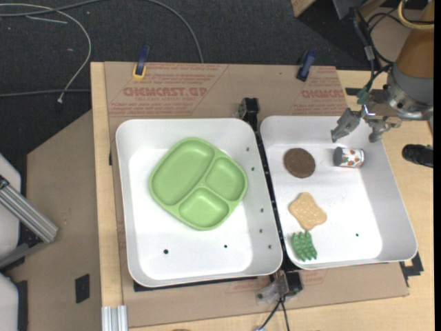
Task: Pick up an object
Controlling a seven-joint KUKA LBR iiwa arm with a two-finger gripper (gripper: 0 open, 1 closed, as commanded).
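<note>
Green tray (198,183) in left bin (138,254), cookie (300,163), can (349,158), toast (307,211) in right bin (386,212), fingers (342,129) wide above can.

Reaches in from the upper right, grey arm (413,61) with orange band above the wrist, pointing downward. Gripper (360,131) hangs at the arm's lower end, its two fingers (342,131) spread wide apart, tips angled down and outward, with nothing between them.
</note>
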